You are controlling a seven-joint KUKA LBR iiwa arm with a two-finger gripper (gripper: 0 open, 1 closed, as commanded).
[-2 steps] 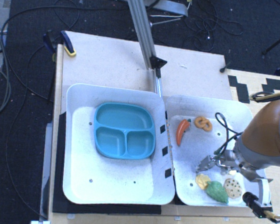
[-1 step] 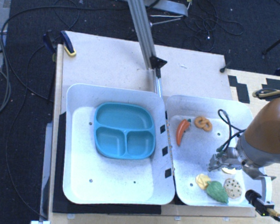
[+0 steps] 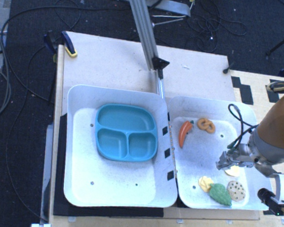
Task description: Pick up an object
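Camera view, starting from the lower right of the frame: a round speckled cookie (image 3: 235,190) lies at the near edge of the right bin (image 3: 204,145), and just to its left sit a green leafy piece (image 3: 220,194) and a small pale yellow piece (image 3: 205,183), these two touching each other. A little above the cookie, the gripper (image 3: 227,162) hangs low over the bin floor, and a pale yellow slice (image 3: 232,171) lies directly under it, partly covered by its dark tip. Whether the gripper is released or clenched I cannot tell from this slant.

My judgement is that this slice is the nearest thing to pick: it is almost straight below, slightly to the lower right of the tip, so the coming move is mostly downward.

Farther up in the same bin, an orange carrot (image 3: 183,133) lies with its long axis nearly vertical in the frame, and a small pretzel (image 3: 206,125) is to its upper right, both well apart from the gripper. The left bin (image 3: 77,144) holds a blue divided tray (image 3: 127,132).
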